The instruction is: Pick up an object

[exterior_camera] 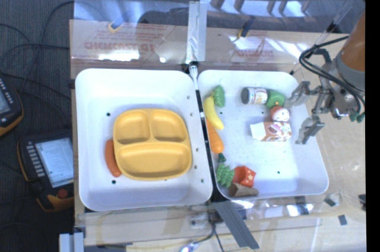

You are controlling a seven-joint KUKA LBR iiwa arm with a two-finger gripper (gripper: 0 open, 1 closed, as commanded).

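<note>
The gripper (306,109) is hovering wide open, gripping nothing, at three o'clock over the right bin (309,182). A carton (271,131) is lying just beside it, toward nine o'clock.

A yellow divided plate (152,144) is being borne by the left bin (95,90), with a red sausage (111,158) lying just beside it; dark devices (48,163) are sitting left of the bench.

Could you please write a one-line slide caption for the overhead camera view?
Open hand poised at right bin's edge; yellow tray in left bin.
</note>
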